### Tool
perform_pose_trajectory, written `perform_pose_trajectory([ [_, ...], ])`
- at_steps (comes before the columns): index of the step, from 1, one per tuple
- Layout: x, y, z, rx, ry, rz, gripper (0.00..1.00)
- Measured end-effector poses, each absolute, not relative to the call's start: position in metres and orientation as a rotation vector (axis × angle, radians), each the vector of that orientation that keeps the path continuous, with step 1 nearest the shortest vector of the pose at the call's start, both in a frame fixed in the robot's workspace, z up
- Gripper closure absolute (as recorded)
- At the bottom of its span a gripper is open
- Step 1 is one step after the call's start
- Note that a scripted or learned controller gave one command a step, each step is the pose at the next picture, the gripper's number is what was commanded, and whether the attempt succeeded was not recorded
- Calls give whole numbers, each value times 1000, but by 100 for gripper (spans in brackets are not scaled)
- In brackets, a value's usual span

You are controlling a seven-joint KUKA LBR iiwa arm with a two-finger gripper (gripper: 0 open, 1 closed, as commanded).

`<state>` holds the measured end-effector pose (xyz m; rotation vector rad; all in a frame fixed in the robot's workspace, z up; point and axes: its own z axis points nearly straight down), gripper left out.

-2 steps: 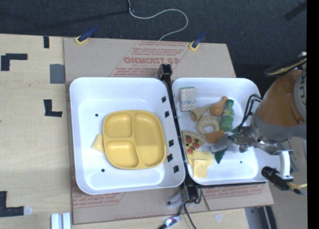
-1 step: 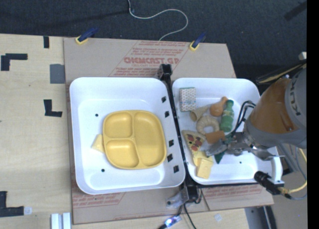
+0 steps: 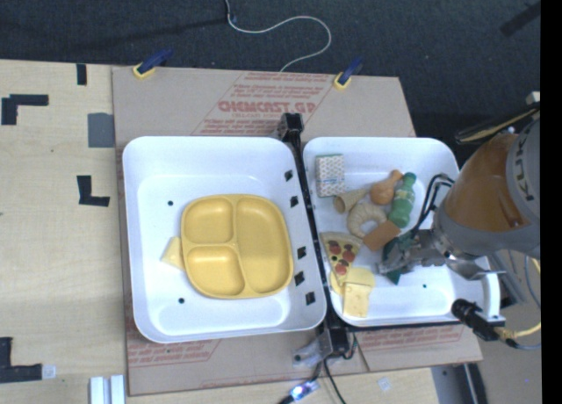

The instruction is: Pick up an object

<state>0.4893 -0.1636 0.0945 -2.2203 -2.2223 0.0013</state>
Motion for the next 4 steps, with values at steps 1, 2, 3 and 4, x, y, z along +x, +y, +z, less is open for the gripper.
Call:
perform_pose_trajectory([
  [1, 484, -165, 137, -2221, -2221, 0, 100],
  [2, 494, -160, 191, -2220, -2226, -2, 100],
  [3, 494, -159, 225, -2219, -2224, 0, 100],
  [4, 504, -115, 218, -2215, -2225, 2, 100],
])
